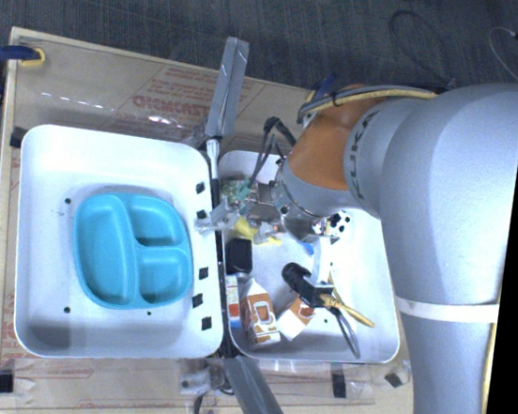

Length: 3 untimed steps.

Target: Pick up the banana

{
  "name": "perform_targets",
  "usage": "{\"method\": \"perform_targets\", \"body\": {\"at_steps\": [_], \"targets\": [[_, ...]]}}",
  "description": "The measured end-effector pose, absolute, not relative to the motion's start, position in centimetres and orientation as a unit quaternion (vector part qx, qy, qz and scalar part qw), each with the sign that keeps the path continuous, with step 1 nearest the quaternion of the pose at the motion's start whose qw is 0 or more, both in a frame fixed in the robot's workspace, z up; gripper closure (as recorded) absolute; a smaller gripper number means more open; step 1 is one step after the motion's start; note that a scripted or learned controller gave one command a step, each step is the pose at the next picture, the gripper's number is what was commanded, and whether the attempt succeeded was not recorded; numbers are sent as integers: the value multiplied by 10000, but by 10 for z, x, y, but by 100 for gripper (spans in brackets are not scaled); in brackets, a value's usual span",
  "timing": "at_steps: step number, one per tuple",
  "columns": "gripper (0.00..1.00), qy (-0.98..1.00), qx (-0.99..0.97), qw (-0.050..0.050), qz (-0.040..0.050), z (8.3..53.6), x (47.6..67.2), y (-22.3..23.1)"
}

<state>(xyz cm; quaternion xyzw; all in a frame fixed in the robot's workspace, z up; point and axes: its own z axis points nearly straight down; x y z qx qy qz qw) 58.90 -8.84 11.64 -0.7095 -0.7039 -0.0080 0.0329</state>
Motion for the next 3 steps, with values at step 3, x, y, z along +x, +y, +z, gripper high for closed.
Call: {"method": "perform_targets", "body": {"at_steps": [3], "targets": [[0,-8103,-5860,-42,18,94,580,-129]]}}
